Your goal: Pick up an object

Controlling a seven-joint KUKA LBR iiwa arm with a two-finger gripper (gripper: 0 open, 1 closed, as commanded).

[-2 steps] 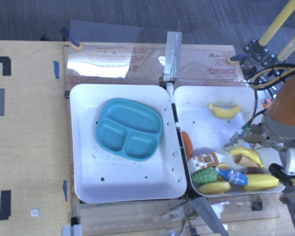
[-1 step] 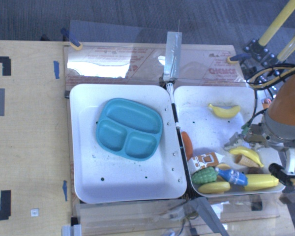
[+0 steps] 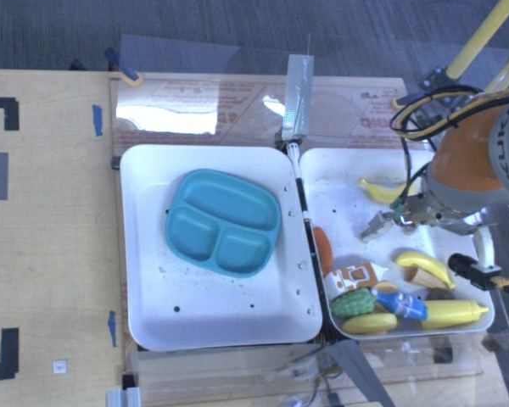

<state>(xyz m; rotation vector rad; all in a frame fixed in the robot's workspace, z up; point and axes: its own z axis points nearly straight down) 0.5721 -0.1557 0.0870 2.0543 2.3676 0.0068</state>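
The gripper hangs low over the right bin, its metal fingers seemingly spread apart with nothing between them, though the view is too small to be sure. Just above it lies a yellow banana piece; below and to the right sits a second banana. Along the bin's near wall crowd an orange carrot-like piece, a small printed carton, a green knobbly toy, a blue toy and a long yellow bottle.

The likely trouble: the gripper sits over bare floor between objects, so closing here may catch nothing, and the curved banana could slip aside.

The left bin holds a blue divided tray. Both bins rest on a pale wooden surface, with grey carpet beyond.
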